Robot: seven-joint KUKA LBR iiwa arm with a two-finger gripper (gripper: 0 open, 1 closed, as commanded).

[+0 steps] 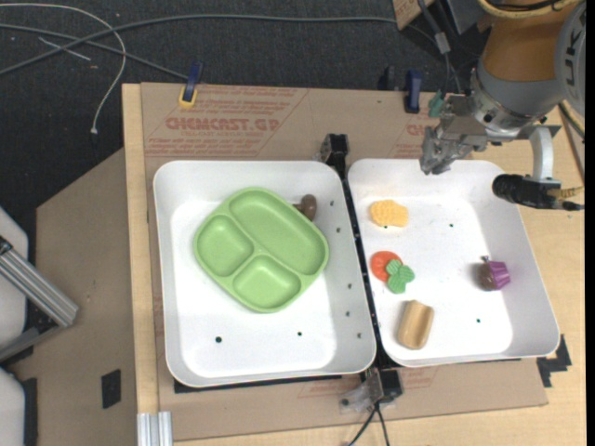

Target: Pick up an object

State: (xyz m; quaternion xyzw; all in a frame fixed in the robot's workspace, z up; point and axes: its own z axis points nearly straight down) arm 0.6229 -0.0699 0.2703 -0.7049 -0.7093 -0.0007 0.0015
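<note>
Nearest us in the right bin (530, 337) lies a tan cylinder (416, 324), long axis running near-to-far, tilted slightly. Tomato (390, 269), corn (389, 214) and a purple piece (494, 274) sit apart from it. End effector (437, 161) hovers over the bin's far rim; we cannot tell its state. We'd drop straight down and close across the cylinder's short width.

The arm enters from the upper right, its orange band above a grey wrist that angles down and to the left. The gripper (435, 163) hangs at the wrist's lower end, pointing downward, with nothing visible between its dark fingers, which sit close together at the tips.
</note>
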